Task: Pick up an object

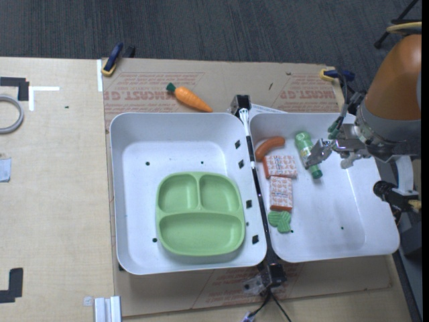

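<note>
Left white bin (pixel 127 180): holds green 3-compartment plate (pixel 200 213), flat on bin floor, toward bin's near right. Toy carrot (pixel 190 97): lies on cardboard sheet (pixel 221 86) behind left bin, outside both bins, green top pointing left. Blue-yellow clamps (pixel 112 58) & (pixel 337 75): at sheet's far corners. Black clips (pixel 240 104) & (pixel 271 274): at far & near ends of seam betw. bins. Wooden bench (pixel 53 200): black tape marks, white tape strip, grey ring at left edge.
</note>
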Controlling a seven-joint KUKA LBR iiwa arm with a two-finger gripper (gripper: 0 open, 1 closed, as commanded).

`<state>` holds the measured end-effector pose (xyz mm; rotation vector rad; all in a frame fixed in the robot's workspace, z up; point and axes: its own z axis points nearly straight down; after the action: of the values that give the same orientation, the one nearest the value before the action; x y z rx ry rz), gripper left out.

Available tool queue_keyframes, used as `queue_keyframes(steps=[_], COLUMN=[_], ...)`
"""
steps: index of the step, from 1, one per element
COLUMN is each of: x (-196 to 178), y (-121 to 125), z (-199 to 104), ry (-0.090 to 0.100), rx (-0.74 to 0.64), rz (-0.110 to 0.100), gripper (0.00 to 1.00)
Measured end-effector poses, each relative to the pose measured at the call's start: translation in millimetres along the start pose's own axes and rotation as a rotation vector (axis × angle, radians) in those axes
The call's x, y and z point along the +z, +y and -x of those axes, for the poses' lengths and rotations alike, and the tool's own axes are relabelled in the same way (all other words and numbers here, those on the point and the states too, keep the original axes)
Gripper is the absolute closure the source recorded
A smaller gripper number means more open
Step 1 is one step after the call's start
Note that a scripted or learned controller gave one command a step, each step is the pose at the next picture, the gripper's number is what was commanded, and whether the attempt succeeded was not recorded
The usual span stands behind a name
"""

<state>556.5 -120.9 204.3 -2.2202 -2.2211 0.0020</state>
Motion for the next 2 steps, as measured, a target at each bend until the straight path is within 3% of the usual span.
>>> queue_keyframes(steps=[1,2], x=[82.8,99.5], y=[63.7,105.1], z=[-13.0,-1.2], ry=[-0.001,-0.001], rx=[-0.151,-0.327], rz=[0.006,-0.003], gripper=[0.0,0.0])
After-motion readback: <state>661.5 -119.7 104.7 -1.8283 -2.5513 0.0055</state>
